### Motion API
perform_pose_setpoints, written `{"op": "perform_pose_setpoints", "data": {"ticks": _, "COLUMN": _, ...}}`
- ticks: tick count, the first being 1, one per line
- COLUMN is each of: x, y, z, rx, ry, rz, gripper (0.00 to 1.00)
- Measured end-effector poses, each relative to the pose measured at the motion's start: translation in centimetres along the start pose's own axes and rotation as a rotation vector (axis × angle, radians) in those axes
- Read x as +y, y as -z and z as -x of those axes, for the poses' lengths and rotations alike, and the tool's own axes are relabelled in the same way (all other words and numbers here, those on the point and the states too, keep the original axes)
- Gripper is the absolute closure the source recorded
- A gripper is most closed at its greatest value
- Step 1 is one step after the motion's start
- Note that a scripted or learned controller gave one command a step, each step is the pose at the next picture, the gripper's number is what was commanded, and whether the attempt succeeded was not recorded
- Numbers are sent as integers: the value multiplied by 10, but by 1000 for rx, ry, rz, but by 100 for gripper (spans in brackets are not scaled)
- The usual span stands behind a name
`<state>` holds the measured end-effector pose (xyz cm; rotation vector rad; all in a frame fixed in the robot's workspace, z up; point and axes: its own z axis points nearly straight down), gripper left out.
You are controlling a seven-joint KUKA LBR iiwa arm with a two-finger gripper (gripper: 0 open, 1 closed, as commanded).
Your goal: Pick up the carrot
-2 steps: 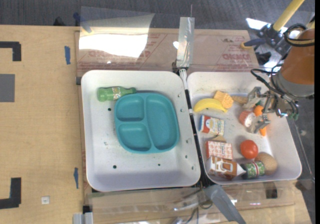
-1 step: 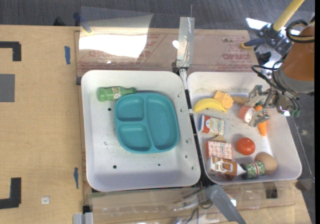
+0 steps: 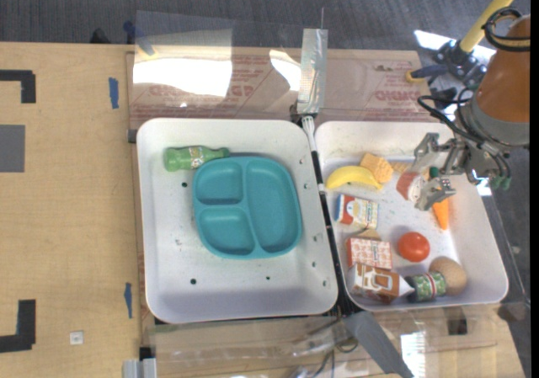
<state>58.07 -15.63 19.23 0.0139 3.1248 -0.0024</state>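
Starting at my far left, the left bin (image 3: 160,225) holds a green bottle (image 3: 194,157) lying on its side at about eleven o'clock of a teal divided plate (image 3: 247,205), and none of that concerns me. Crossing the divider into the right bin (image 3: 493,271), I pass a banana (image 3: 349,177) with a yellow cracker-like piece (image 3: 378,168) at its one o'clock, then a small milk carton (image 3: 357,213), two brown cartons (image 3: 372,267) below it, a tomato (image 3: 413,247), a little green can (image 3: 430,285) and an egg-shaped brown thing (image 3: 448,274). My gripper (image 3: 437,185) hangs over the bin's upper right part, its fingers pointing down and spread a little, with nothing visibly between them. The carrot (image 3: 441,213) lies just at my five o'clock, a short orange piece flat on the bin floor, at about one o'clock of the tomato and near the right wall. I judge it light, stiff and smooth, likely toy plastic, so it should not crush but could squirt out of a pinch. I would close across its thicker middle, fingers square to its long axis, since the tapered end gives little to grip and the wall crowds one side.
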Motion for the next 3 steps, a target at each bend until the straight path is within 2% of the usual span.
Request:
{"op": "perform_pose_setpoints", "data": {"ticks": 1, "x": -72, "y": 97, "z": -96, "rx": 5, "ry": 175, "rz": -5, "gripper": 100}}
{"op": "perform_pose_setpoints", "data": {"ticks": 2, "x": -30, "y": -64, "z": -81, "rx": 7, "ry": 473, "rz": 1, "gripper": 100}}
{"op": "perform_pose_setpoints", "data": {"ticks": 3, "x": 14, "y": -7, "z": -81, "rx": 4, "ry": 501, "rz": 2, "gripper": 100}}
